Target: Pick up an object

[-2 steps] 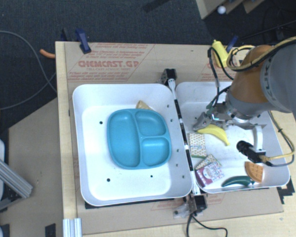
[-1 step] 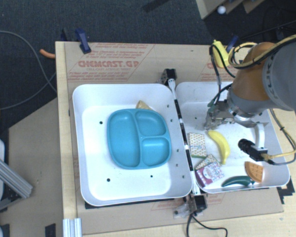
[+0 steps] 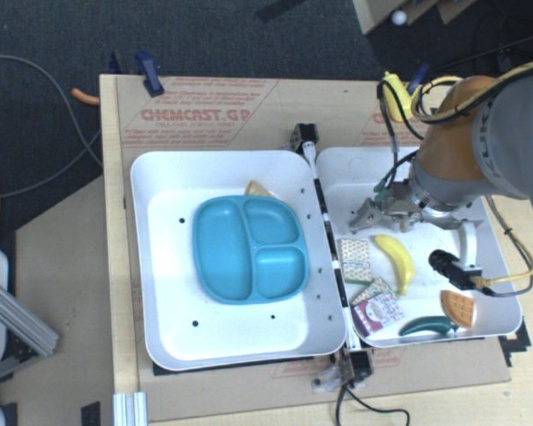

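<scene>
Here hand (image 3: 379, 213) low in right bin (image 3: 355, 169), banana (image 3: 396, 260) just beside; grip state indiscernible.

A blue divided plate (image 3: 249, 259) lies in the left white bin (image 3: 160, 322). Both bins sit on a brown board (image 3: 195, 114) with red lettering. A blue clamp (image 3: 147, 72) grips the board's far edge.

Yellow banana (image 3: 395, 261) lying flat in right bin (image 3: 493, 322), patterned packets (image 3: 357, 260) beside it, perhaps touching
</scene>
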### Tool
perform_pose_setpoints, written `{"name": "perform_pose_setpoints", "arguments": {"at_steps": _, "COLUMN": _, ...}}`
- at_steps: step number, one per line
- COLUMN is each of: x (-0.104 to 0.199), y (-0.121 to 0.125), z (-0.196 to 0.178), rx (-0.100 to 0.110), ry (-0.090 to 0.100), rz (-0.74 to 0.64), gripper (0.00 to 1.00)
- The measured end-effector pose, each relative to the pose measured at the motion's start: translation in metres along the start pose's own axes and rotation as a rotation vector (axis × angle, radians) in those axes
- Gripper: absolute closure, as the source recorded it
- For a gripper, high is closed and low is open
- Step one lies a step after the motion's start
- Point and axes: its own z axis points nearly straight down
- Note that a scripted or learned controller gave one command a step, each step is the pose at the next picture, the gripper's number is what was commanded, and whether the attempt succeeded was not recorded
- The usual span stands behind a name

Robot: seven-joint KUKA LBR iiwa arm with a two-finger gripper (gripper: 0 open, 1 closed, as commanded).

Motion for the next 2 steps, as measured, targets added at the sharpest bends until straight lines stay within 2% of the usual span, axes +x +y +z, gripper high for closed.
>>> {"name": "perform_pose_setpoints", "arguments": {"at_steps": 1, "x": -0.002, "y": -0.040, "z": 0.010, "rx": 0.001, "ry": 0.000, "rz": 0.000, "gripper": 0.00}}
{"name": "perform_pose_setpoints", "arguments": {"at_steps": 2, "x": -0.002, "y": -0.039, "z": 0.000, "rx": -0.001, "ry": -0.001, "rz": 0.000, "gripper": 1.00}}
